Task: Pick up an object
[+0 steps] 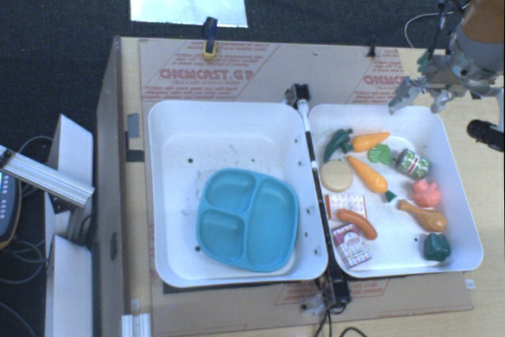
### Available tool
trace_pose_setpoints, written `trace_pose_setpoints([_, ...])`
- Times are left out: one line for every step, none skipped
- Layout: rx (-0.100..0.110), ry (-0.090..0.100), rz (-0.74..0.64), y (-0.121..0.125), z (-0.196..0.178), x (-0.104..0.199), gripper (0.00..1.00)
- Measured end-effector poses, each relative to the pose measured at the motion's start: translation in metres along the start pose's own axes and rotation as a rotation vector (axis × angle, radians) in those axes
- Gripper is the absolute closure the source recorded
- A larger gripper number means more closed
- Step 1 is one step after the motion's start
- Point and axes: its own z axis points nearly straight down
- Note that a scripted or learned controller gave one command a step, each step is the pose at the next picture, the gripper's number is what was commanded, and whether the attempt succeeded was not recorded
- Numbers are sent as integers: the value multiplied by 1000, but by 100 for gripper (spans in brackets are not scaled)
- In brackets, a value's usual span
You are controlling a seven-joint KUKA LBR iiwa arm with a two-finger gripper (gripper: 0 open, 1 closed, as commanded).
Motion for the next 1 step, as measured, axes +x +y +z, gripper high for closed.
trace_pose_setpoints([4,2,-1,-11,158,64,0])
